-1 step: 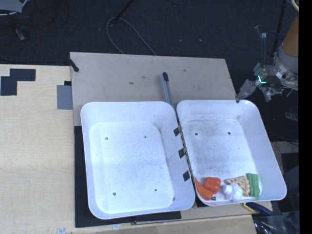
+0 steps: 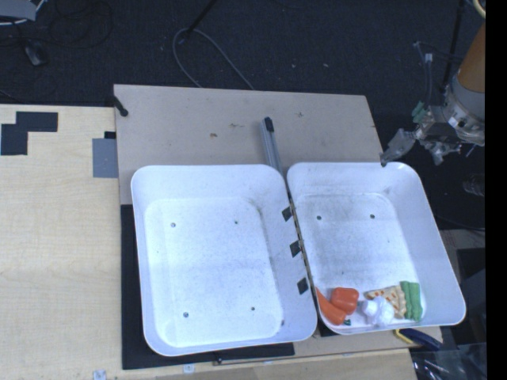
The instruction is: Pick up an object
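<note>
Far-left floor: dark, w/ loose black cables [image 2: 210, 46] trailing across it.
Left side: pale wood tabletop [image 2: 55, 244] w/ a few dark & grey patches near its far edge.
Bench board: tan panel [image 2: 238, 125] under both bins, a short black peg at its far-left corner.
Left bin [image 2: 150, 188]: white, shallow, sits on a black mat; speckled floor w/ a few small dark dots.
Grey bar [image 2: 271, 142]: thin, lies on the board just beyond the bins, pointing at the seam btw them.
Seam: three small black clips [image 2: 295, 248] along the edge where the two bins touch.
Right bin [image 2: 428, 212]: white, tilted a bit vs the left one; far & middle parts bare.
Objects: all bunched in right bin's near edge. Orange-red piece [image 2: 341, 301] leftmost, by the near-left corner; white item [image 2: 374, 312] just right of it; tan patterned piece [image 2: 388, 296] touching that; green piece [image 2: 412, 299] rightmost, by the near-right wall.
Yellow-blue thing [image 2: 416, 337]: outside the bin, just off its near-right corner.
Arm [image 2: 475, 70]: at the far right, orange band showing, wrist above the dark floor.
Gripper [image 2: 408, 139]: just beyond right bin's far-right corner, well apart from the objects; nothing seen in it. Open or closed: can't tell from here.
</note>
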